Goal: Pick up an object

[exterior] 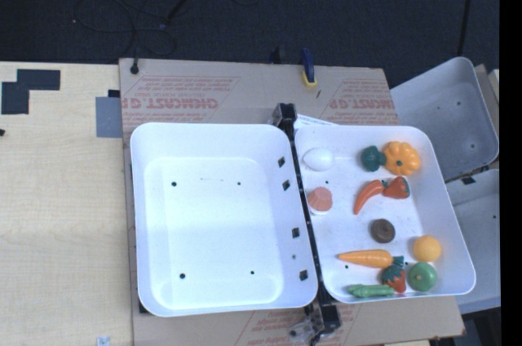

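1. Cardboard (204,95) covers the bench under two white bins, with dark floor beyond.
2. All the toys lie in the right bin (453,224): egg (318,158) and pink disc (320,200) by its left wall, pumpkin (401,158) at the far side, brown disc (382,231) alone mid-bin.
3. Carrot (365,258), green pod (369,290) and apple (422,277) crowd the near right corner, almost touching; a grab there would likely nudge neighbours or close on two at once.
4. The round egg may roll out of a pinch, and the flat discs give little to grip.
5. The left bin (135,214) lies just beside.
6. How the jaws stand cannot be told.
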